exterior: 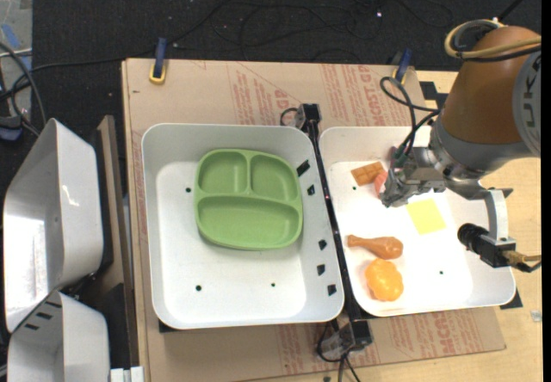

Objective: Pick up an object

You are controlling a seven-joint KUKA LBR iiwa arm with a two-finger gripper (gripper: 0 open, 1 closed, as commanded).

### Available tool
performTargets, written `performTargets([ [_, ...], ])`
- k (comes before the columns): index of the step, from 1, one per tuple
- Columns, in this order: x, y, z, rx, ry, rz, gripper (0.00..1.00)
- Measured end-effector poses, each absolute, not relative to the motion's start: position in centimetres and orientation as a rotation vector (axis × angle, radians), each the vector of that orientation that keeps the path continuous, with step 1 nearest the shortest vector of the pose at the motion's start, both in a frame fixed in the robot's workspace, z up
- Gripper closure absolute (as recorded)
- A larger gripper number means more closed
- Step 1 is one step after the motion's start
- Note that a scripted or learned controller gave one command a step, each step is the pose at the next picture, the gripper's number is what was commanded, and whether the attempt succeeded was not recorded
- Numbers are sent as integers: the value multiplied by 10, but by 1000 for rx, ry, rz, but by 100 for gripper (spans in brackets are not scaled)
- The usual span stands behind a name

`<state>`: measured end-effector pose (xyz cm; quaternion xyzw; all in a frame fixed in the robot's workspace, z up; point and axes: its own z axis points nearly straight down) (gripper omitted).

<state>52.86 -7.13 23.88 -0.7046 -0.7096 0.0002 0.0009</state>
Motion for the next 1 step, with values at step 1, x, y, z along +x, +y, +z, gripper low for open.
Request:
performTargets([
  [1, 532, -26, 238, -2212, -2229, -1, 100],
])
